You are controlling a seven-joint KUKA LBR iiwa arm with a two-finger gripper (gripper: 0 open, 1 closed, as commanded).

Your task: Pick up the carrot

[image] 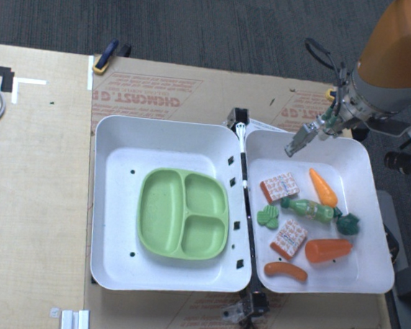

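Bench seen from above at a slant, two shallow white bins side by side on a cardboard sheet. The left bin point(109, 187) holds a green divided plate point(184, 214), three compartments, lying flat near the middle. The right bin point(374, 212) holds the toy foods. The carrot point(322, 187), orange and short, lies tilted in the upper part of this bin, its narrow end toward the far wall; its lower end sits just beside the green bottle point(309, 209), which lies on its side across the middle. A patterned cracker block point(278, 187) lies left of the carrot, apart from it; a second one point(289, 238) lies lower down. A small green leafy piece point(268, 217) rests near the inner wall, a dark green piece point(349, 224) at the bottle's right end. A larger orange-red piece point(328, 250) and a sausage point(286, 271) occupy the near part.

The arm point(401, 49) enters from the right. The gripper point(302, 142) hangs over the far edge of the right bin, up and left of the carrot and well apart from it, nothing held. Whether its fingers stand apart or together cannot be told from here; they appear as one dark slanted shape.

A blue-and-yellow tool point(106, 55) lies at the cardboard's far left corner.
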